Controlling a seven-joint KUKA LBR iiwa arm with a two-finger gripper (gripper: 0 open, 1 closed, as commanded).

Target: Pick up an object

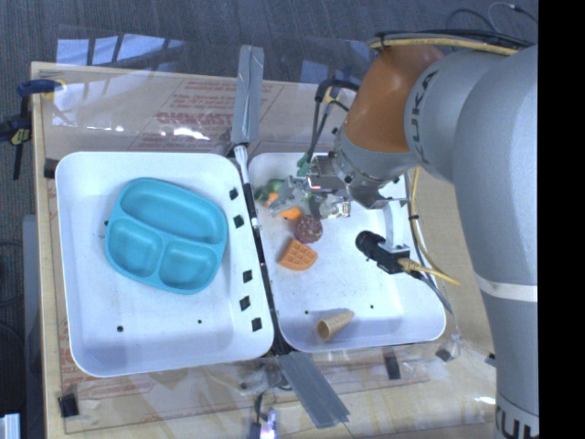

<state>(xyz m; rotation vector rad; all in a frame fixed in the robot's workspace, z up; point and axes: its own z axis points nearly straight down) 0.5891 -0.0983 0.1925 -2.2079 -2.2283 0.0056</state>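
You're looking down on a dark grey carpeted floor (137, 7) w/ a fine ribbed weave; on it sits a pale wooden bench top (55, 245) under a clear glossy plastic sheet (174, 108) w/ faint red print; light glares off the sheet's top-left; a blue clamp (32, 88) grips the bench's left edge.

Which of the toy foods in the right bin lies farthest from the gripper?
The ice cream cone, lying on its side alone near the right bin's front edge. The waffle, dark round piece and carrot cluster beneath the gripper.
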